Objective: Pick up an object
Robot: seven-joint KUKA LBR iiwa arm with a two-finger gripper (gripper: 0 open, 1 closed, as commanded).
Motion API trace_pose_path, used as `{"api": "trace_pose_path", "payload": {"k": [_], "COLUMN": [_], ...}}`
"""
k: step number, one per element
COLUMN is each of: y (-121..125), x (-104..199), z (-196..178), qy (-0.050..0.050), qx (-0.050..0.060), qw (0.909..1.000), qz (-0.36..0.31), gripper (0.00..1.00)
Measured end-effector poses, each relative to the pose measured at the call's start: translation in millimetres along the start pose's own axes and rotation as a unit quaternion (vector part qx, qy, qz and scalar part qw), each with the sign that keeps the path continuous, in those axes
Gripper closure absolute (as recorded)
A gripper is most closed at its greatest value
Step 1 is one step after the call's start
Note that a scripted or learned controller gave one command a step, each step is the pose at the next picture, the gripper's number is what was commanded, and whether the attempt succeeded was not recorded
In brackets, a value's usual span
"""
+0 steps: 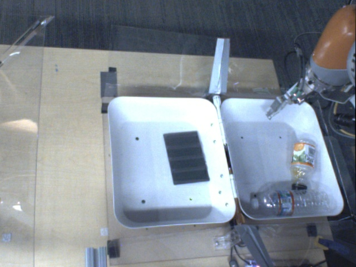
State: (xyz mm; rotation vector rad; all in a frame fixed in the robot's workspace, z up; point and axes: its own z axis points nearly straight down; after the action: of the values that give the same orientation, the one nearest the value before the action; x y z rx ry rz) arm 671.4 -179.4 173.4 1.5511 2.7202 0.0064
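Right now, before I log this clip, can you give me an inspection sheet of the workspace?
Surface: wooden bench bearing two white bins, left bin and right bin, side by side.
Job's things: dark ridged block lying flat in the left bin; small bottle with an orange label and clear plastic bottle on its side in the right bin.
Clutter: nothing seen.
Grippers: claw above the right bin's far edge, holding nothing visible.
Cables: dark cables at right.
Surroundings: dark carpet beyond the bench.

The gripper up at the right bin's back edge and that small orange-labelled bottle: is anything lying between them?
No. In the camera view, just bare white bin floor separates the gripper from the small bottle.
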Motion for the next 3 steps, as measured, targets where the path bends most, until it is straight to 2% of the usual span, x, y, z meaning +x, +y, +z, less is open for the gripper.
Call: {"api": "trace_pose_path", "payload": {"k": [1, 2, 3], "y": [-84, -52, -95], "x": [19, 2, 27], "z": [84, 85, 63], "qy": [0.000, 0.001, 0.001], "qx": [0.000, 0.001, 0.001], "qw": [0.9984, 0.9995, 0.9992], "qz": [0.057, 0.031, 0.041], "gripper": [0.00, 0.00, 0.00]}}
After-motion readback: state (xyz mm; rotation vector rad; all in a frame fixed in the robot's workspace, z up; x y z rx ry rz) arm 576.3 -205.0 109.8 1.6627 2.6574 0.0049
